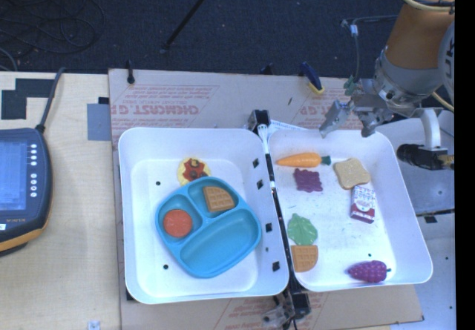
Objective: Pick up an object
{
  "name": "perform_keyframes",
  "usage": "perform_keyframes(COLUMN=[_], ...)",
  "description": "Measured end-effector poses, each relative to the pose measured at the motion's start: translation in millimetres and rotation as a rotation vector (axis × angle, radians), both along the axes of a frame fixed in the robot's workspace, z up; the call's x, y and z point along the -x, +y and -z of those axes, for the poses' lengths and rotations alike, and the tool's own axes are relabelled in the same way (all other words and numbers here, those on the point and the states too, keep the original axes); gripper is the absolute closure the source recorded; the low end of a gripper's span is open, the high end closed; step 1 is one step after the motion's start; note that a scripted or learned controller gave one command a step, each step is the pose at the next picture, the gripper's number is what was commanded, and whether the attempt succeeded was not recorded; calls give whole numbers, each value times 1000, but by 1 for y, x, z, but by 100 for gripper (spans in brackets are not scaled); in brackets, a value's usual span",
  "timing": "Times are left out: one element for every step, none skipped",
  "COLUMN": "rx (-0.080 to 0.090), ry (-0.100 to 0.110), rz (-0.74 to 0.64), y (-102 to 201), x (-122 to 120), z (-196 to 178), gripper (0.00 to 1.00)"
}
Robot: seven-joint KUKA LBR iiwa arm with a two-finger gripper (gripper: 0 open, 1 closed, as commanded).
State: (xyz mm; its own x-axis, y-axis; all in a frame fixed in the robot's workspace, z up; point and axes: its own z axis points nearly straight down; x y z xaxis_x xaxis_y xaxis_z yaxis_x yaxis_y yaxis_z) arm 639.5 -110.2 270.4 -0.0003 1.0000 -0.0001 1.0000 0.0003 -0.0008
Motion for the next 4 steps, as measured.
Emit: perform_keyframes(rx=[-3, 0, -1, -2], ry=[4, -1, 4, -12], rz=[2, -2, 3, -4], y=[14, 27, 25, 67], x=[46, 7, 9, 38], z=[188, 183, 172, 34], gripper=[0, 0, 100, 100])
